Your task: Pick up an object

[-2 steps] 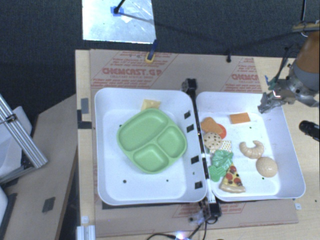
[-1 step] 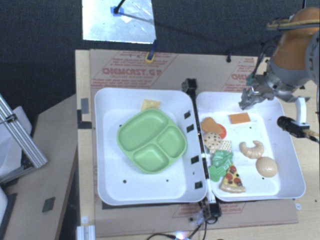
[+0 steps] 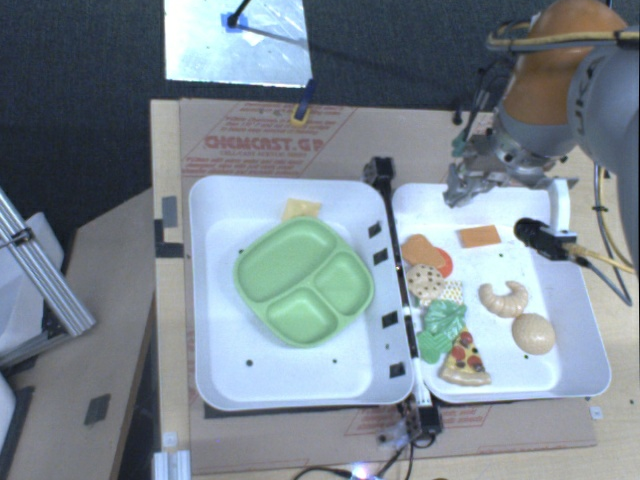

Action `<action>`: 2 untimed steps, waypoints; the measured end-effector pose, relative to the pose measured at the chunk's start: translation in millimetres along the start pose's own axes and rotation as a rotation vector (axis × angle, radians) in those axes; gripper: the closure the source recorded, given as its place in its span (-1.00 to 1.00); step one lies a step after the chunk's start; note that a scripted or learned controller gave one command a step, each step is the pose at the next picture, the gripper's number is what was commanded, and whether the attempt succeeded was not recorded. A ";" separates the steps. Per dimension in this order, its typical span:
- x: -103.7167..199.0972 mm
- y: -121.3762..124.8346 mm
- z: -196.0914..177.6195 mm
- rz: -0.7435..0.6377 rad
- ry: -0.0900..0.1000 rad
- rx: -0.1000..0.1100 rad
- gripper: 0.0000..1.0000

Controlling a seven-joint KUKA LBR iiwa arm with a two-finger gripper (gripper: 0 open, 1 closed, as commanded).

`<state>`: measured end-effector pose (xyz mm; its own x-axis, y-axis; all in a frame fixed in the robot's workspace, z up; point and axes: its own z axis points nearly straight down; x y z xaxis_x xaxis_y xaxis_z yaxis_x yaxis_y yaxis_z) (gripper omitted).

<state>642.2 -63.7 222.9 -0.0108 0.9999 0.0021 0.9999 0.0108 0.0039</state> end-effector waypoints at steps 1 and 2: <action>-0.3 13.3 -12.8 0.004 -0.002 -0.001 1.00; -11.0 13.1 -0.3 0.011 -0.003 0.002 1.00</action>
<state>655.4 -74.6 223.2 -0.0003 1.0000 -0.0013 1.0000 0.0003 0.0018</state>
